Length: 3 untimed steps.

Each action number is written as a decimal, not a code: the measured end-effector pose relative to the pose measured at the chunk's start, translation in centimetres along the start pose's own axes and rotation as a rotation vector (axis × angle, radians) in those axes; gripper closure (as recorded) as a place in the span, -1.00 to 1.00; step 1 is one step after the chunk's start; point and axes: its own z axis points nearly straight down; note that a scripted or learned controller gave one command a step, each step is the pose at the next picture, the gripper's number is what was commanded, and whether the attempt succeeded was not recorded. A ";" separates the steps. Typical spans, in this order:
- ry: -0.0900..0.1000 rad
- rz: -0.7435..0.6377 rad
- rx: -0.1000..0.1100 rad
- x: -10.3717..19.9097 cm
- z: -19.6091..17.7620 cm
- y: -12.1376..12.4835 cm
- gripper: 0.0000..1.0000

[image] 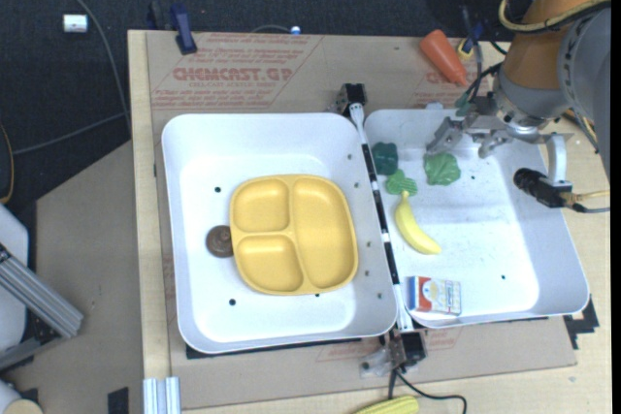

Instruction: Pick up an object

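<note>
The arm (558, 44) bends down from the right over the right bin (505, 247). Its gripper (466, 136) looks spread wide, fingers apart, just above the green broccoli (442, 170), maybe touching it. Nothing sits between the fingers. Red letters on the surface (233, 73) read roughly "CHEMCAST GP".

Bright, even overhead light; the white bins (281, 136) glare slightly. Soft short shadows fall beside the yellow tray (291, 233). Sharp at the tray, mild softness toward the corners.
</note>
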 end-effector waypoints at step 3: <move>0.004 -0.001 0.004 3.5 3.0 0.4 -1.00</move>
